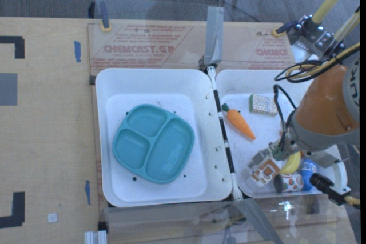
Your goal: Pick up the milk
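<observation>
One milk carton (265, 171) beside the jaws (277, 152).

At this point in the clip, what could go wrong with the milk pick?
1. The milk carton lies tilted in a tight cluster with the banana and blue can, so the gripper may catch a neighbour instead.
2. The carton sits near the right bin's front wall, which may crowd the approach.

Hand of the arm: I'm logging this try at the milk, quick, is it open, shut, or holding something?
Hand: low in the right bin over the milk carton; open or shut cannot be told.
</observation>
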Tool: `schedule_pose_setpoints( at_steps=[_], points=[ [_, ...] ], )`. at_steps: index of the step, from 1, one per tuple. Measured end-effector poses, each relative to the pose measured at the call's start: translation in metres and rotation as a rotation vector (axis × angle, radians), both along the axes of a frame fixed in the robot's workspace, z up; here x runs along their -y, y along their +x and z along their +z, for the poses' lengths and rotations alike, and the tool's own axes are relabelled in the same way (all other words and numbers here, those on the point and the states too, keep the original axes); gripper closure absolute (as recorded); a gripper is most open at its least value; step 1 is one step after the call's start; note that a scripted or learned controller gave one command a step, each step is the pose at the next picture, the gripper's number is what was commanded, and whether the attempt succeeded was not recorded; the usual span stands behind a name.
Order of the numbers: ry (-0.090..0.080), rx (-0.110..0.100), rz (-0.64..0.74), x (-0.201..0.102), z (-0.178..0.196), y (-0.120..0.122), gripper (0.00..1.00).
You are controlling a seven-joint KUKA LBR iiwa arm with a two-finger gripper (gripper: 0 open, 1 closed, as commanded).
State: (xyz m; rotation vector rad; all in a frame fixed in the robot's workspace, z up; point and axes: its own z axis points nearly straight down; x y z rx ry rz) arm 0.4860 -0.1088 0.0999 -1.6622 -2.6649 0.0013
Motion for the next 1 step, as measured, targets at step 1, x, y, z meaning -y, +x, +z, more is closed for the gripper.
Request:
schedule_pose_setpoints(
  at_steps=[1],
  points=[
    [-0.001, 0.001, -0.004, 0.0018, 0.0082, 0.0008, 1.00]
  ],
)
